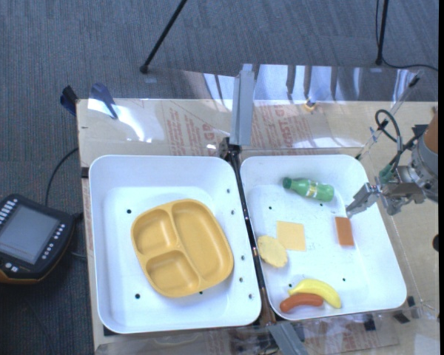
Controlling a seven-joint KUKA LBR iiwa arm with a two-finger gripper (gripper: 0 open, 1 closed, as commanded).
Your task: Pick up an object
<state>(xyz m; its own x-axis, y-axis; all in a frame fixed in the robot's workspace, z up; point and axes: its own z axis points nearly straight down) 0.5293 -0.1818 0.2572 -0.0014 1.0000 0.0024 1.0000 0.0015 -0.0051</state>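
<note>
The right bin [377, 272] holds a green bottle [308, 188] lying on its side, a flat yellow square slice [291, 235], an orange rectangular block [344, 231], a pale yellow oval piece [272, 251], a banana [316, 291] and a red sausage [302, 302]. My gripper [357, 202] hangs over the bin's right edge, just above and to the right of the orange block and right of the bottle. Nothing shows in its grasp.
The left bin [111, 198] carries a yellow divided plate [181, 246]. A metal post [242, 113] stands behind the seam between the bins. A teach pendant [22, 235] lies on the floor at left. Cables [388, 128] loop by the arm.
</note>
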